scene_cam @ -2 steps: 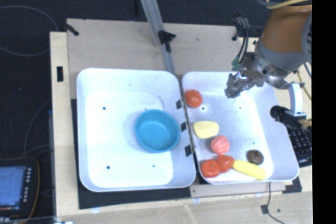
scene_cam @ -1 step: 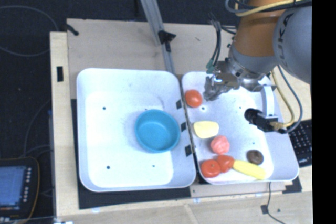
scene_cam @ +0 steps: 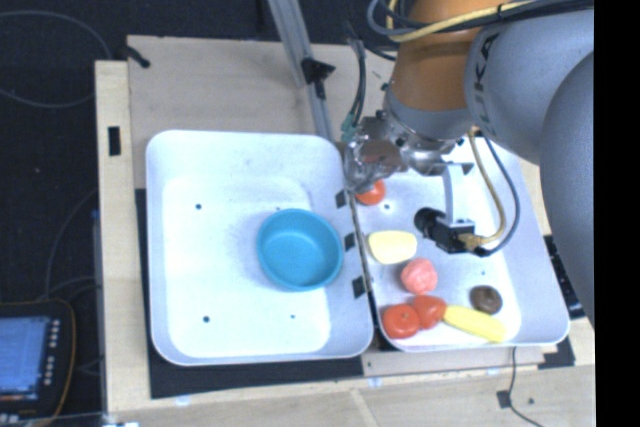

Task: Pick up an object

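My gripper (scene_cam: 363, 173) hangs low over the far left corner of the right bin (scene_cam: 530, 310), close to the wall between the two bins. A small orange-red object (scene_cam: 372, 194) lies directly under its tip, partly hidden by it. Nearer the front of that bin lie a pale yellow block (scene_cam: 392, 246), a pink lumpy object (scene_cam: 419, 274), a red round piece (scene_cam: 402, 319) touching another red piece (scene_cam: 431, 309), a yellow banana-like object (scene_cam: 476, 323) and a small brown object (scene_cam: 486, 298).
A blue bowl (scene_cam: 299, 250) sits in the left bin (scene_cam: 200, 185), near its right wall. A slanted metal rail (scene_cam: 290, 25) runs down to the bins' far edge. The arm's grey body and cables (scene_cam: 480, 215) hang over the right bin's far half.
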`<state>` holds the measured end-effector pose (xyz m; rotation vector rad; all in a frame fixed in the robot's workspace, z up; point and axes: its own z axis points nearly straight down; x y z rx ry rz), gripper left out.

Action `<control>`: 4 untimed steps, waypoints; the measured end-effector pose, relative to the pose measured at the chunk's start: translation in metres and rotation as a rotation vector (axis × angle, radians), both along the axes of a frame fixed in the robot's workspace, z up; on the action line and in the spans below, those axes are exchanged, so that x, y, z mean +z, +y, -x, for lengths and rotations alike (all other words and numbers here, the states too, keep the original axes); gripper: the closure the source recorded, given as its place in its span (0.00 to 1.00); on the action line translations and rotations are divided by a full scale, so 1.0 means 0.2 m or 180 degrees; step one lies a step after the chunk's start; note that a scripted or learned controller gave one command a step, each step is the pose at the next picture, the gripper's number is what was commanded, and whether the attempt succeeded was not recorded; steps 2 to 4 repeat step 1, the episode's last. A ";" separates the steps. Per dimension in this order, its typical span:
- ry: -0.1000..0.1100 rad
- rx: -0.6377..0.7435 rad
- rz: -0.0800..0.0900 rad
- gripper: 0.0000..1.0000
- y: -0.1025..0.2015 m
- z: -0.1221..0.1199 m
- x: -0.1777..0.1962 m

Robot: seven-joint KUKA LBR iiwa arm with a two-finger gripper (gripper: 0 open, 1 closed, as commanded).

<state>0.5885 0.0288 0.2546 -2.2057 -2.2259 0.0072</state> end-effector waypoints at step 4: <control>0.0000 -0.0002 0.0006 1.00 0.28 0.02 -0.06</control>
